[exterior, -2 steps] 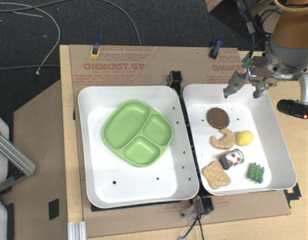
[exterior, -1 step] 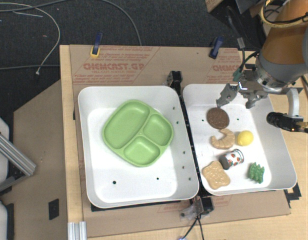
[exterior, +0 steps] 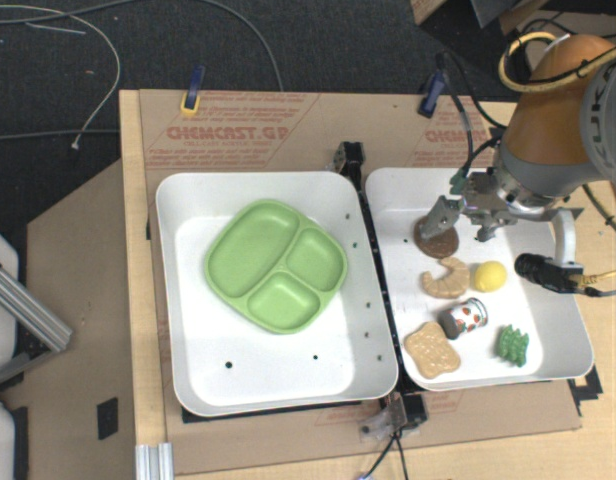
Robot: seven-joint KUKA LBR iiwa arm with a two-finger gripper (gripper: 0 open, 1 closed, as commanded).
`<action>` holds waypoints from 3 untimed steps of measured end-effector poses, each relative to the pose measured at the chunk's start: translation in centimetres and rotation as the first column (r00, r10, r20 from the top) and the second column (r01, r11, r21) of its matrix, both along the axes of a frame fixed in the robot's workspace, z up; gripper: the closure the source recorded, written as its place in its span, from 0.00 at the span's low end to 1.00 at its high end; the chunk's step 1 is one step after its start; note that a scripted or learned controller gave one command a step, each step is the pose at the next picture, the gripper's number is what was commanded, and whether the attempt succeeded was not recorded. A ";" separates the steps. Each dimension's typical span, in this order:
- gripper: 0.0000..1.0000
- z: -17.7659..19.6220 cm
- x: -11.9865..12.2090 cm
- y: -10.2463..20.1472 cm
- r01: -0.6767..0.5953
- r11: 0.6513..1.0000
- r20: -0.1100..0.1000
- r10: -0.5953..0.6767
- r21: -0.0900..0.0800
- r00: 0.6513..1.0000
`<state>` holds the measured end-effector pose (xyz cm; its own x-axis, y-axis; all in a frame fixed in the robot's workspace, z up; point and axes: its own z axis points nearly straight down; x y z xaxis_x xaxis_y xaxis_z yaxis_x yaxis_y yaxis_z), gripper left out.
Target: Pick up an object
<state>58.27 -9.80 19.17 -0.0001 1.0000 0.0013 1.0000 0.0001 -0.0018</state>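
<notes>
Cardboard-covered desk (exterior: 238, 128) carries two bins. End effector (exterior: 446, 220) hangs over brown round object (exterior: 437, 240) in right bin (exterior: 558, 353), likely targeting it; grip state indeterminate.

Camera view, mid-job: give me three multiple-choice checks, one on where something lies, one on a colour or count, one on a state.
1. Where is the green divided plate?
A. In the left bin
B. In the right bin
C. On the bench outside both bins

2. What colour is the round ball in the right bin?
A. Red
B. Blue
C. Yellow

3. How does the divided plate lie?
A. Flipped upside down
B. Flat, compartments facing up
C. Propped on edge against the bin wall

Answers:
1. A, the plate sits alone inside the left bin.
2. C, the ball beside the curved tan piece is yellow.
3. B, all three compartments show open to the camera.

The gripper hangs over the brown round object at the right bin's far side.
</notes>
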 end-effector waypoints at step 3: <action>1.00 1.0 1.1 -1.0 -0.001 1.000 0.006 0.001 -0.002 1.000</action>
